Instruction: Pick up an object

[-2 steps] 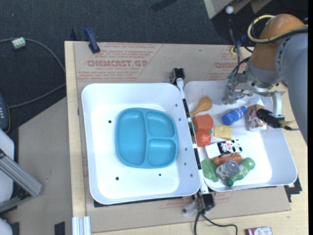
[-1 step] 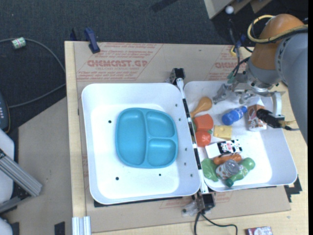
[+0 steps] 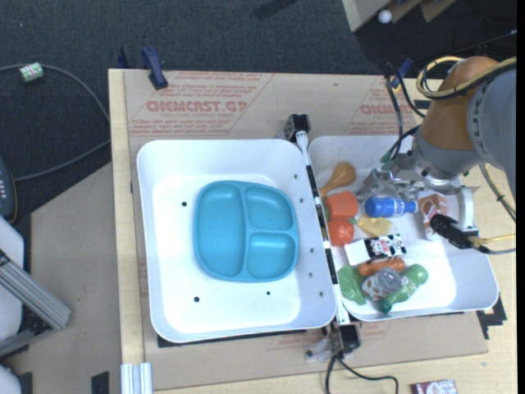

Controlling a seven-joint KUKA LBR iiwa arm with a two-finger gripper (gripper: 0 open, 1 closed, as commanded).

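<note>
fingers [image 3: 399, 189] over smooth blue bottle [image 3: 389, 207]

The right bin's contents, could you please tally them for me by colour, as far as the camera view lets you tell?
Right bin, partly hidden by the arm:
Orange: 3, a pear-shaped piece, a block, a carrot-like piece
Red: 1, a block
Blue: 1, a bottle
Green: 1, a leafy toy
White with black print: 1, a card
Total: 7 that can be told apart.
</note>
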